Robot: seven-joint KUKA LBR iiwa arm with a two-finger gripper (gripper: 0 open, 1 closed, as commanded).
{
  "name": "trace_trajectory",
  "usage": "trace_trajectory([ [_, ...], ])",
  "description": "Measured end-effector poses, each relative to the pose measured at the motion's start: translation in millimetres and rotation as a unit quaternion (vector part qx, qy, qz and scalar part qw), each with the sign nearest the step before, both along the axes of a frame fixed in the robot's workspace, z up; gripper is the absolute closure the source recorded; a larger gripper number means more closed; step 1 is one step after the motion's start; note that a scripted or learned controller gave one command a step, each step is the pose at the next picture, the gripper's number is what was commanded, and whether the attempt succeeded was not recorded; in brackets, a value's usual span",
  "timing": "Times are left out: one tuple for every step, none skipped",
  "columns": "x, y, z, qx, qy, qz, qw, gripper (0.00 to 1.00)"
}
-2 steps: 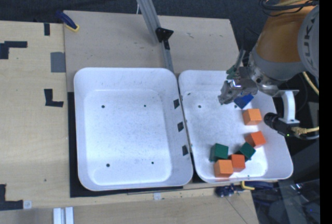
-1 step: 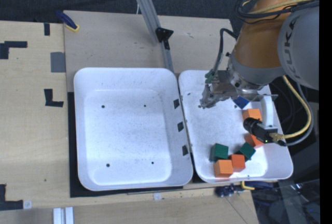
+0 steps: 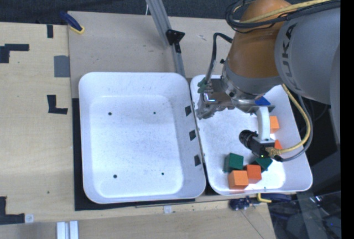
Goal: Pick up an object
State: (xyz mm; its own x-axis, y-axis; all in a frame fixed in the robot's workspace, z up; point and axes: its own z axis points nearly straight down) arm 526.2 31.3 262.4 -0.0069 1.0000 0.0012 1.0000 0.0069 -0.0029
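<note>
A: Gripper [image 3: 206,100] sits over the far-left part of the right bin [image 3: 296,177], close to the wall it shares with the left bin [image 3: 133,138]. Fingers?

B: Can't tell, the wrist blocks them. Nothing visibly between them, so no grasp to log.

A: Targets?

B: Cluster at the near end of the right bin: green block [image 3: 233,161], orange block [image 3: 239,178] just beside it, smaller orange block [image 3: 254,172] touching that one. A dark green piece [image 3: 264,163] lies by the black cable fitting [image 3: 251,141].

A: Direction from gripper?

B: Toward the camera and slightly right, well apart from the fingers. Bare bin floor under the gripper, as far as I can see.

A: Judgement?

B: Needs to travel toward the near edge before descending. The green block looks nearest.
</note>
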Motion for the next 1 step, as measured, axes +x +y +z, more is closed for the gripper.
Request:
trace_trajectory([
  [-5.4, 43.7, -20.8, -0.0006, 0.001, -0.001, 1.0, 1.0],
])
